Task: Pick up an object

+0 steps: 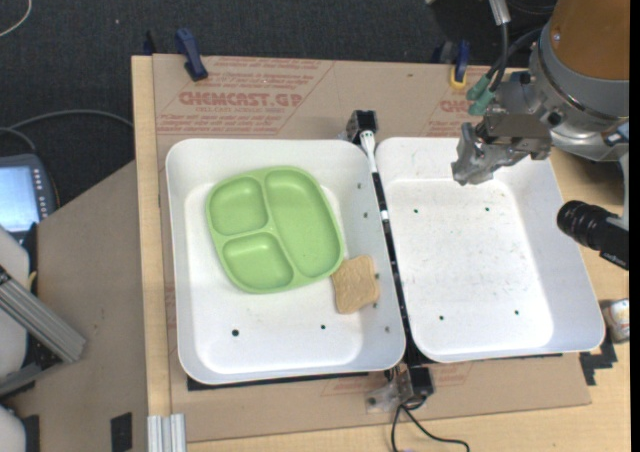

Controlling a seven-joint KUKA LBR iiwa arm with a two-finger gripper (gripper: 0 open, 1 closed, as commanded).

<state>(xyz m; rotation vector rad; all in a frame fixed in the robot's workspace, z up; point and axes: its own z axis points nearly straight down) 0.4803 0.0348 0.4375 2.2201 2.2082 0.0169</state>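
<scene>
Two white bins were seen side by side on a brown board. A green divided plate (274,230) lay in the left bin (195,340), with a tan sponge (355,284) touching its lower right edge. The gripper (470,172) was positioned over the right bin's (560,335) upper edge; nothing was held, and the finger state could not be told.

Arm hardware as seen from the overhead camera.
An orange band (600,0) is being shown at the top right, with a rounded grey wrist section (585,90) seated under it. Black cables (495,5) are being routed down along the arm, and a small green connector (480,92) is being seen beside the grey metal gripper (472,168), whose blocky body is being lit unevenly. Screws and markings are being blurred out.
</scene>
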